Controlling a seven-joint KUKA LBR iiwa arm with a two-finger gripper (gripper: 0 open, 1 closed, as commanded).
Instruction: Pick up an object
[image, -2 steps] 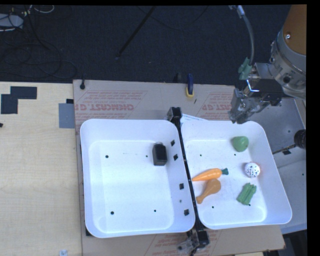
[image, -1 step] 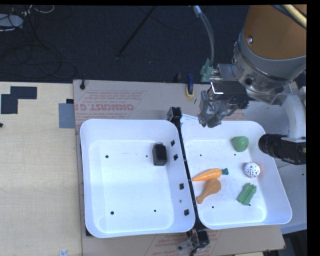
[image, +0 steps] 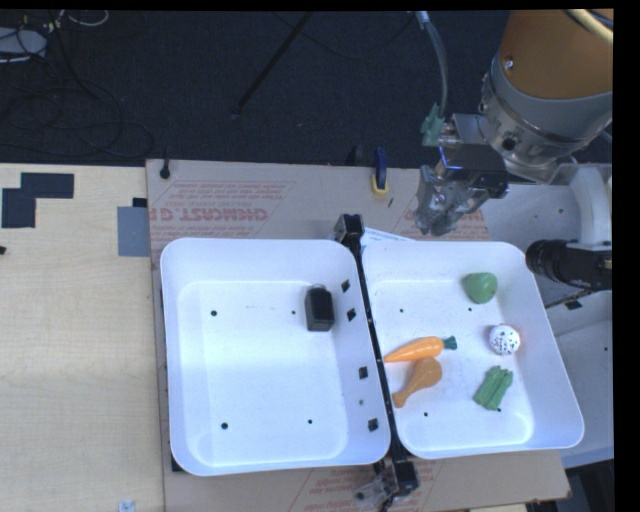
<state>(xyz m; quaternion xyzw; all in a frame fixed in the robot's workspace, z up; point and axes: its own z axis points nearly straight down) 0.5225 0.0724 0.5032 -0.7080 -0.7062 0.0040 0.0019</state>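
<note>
My gripper (image: 436, 222) hangs above the far rim of the right bin (image: 560, 400), fingers pointing down with nothing seen between them. In that bin lie an orange carrot (image: 415, 348), a tan chicken drumstick (image: 419, 380), a green rounded piece (image: 480, 287), a white speckled ball (image: 504, 340) and a green ridged piece (image: 492, 387). A small black block (image: 319, 308) sits in the left bin (image: 200, 400) near its right wall.
A black clip strip (image: 362, 340) runs along the seam between the two bins. Cardboard (image: 250, 205) lies under the bins. A black cylinder (image: 565, 263) sticks out at the right bin's far right corner. A blue-yellow clamp (image: 380, 172) stands behind.
</note>
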